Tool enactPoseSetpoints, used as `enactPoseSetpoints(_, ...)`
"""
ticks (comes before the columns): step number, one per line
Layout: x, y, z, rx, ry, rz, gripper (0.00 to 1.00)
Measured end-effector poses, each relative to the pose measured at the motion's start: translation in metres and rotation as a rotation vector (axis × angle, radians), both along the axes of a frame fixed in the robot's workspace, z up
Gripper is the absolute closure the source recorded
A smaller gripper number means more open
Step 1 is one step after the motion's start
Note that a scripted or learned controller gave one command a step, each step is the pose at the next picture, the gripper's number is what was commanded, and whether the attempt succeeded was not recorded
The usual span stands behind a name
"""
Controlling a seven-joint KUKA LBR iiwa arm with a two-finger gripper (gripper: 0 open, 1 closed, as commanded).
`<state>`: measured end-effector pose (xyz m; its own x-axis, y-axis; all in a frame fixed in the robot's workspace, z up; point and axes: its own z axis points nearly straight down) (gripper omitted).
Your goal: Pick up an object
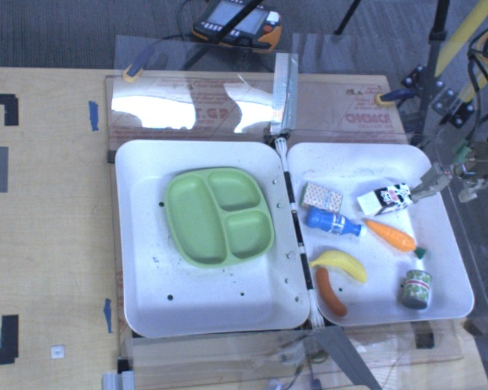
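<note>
Gripper [431, 186] sits at the right edge of the frame, low over the upper right part of the right bin [451, 242], its tip just beside or touching the black-and-white carton [387, 198]; I can't tell from this slant whether it's open or closed, and nothing is visibly held. I'd take the carton as the target since it's closest. It lies tilted, near the bin's right wall, with the carrot [390, 236] just below it and the blue bottle [333, 223] to its left. Also in that bin: a small patterned box [321, 195] at upper left, a banana [342, 265] and a sausage [332, 292] near the lower left, and a small jar [416, 288] at lower right. The left bin [138, 242] holds only a green divided plate [220, 216], not my concern. To do this well, I'd centre over the carton's middle, not its right end, turn the wrist so the closing direction crosses its short side, and come straight down so I don't shove it into the carrot. Then close, pause, and lift slowly, checking the carton rises off the bin floor. The risk I see is a glancing contact that just pushes it leftward. The wooden surface [49, 218] around the bins plays no part.
</note>
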<state>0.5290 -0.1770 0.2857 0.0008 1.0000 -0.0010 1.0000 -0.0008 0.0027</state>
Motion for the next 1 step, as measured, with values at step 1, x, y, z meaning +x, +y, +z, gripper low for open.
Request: enactPoseSetpoints(1, 0.0088, 0.0176, -0.1003, 0.001, 0.003, 0.065, 0.0)
